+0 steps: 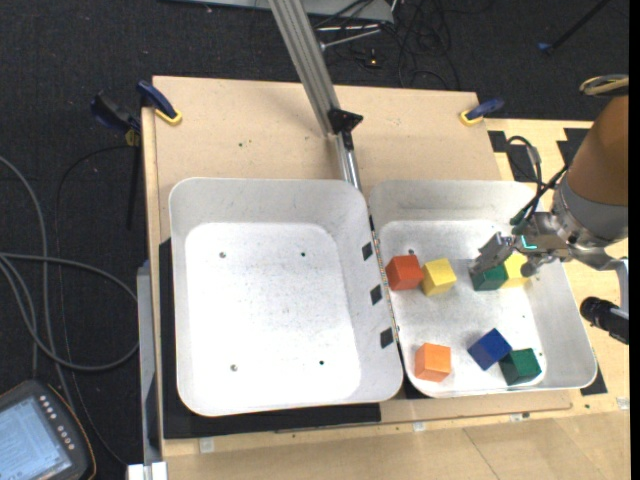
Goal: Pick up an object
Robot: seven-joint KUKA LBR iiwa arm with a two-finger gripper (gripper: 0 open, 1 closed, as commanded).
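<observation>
Green blocks (520,366) two, yellow (438,277) two, orange (432,361) two, blue (489,348) one.

The bench (420,138) looks like bare pale wood, matt and lightly scuffed; both white bins, left bin (200,218) and right bin (560,348), read as smooth plastic with a faint sheen, speckled with dark flecks; the blocks look painted, smooth and mostly matt — the red block (403,271), yellow block (438,277), orange block (432,361) and blue block (489,348); the slanted pole (305,53) at the bench's far edge is brushed grey metal; the arm (600,168) carries a satin orange band; the floor (70,68) looks like dark rough carpet.
</observation>
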